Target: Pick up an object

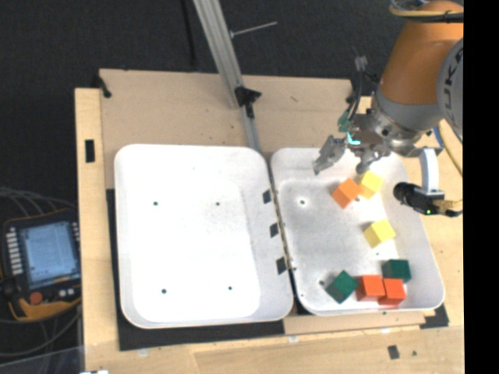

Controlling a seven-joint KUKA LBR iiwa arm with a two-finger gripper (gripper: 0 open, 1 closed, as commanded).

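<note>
Orange block [345, 192] is the obvious pick here imo. It sits in the right bin [312, 291], touching or nearly touching a yellow block [372, 182] on the side toward the arm. The gripper [345, 156] hangs just above and beside the orange block, fingers spread with nothing between them.

To do this step well I'd come straight down so one finger lands on each free side of the orange block, not on the side where the yellow one crowds it, or you'll likely just shove both around. Rotating the wrist to line up with the block's tilted faces would probably help too.

Farther from the orange block, toward the bin's near edge: another yellow block [380, 232], two green blocks [341, 286] and an orange pair [382, 287], all clumped, so harder grabs.
</note>
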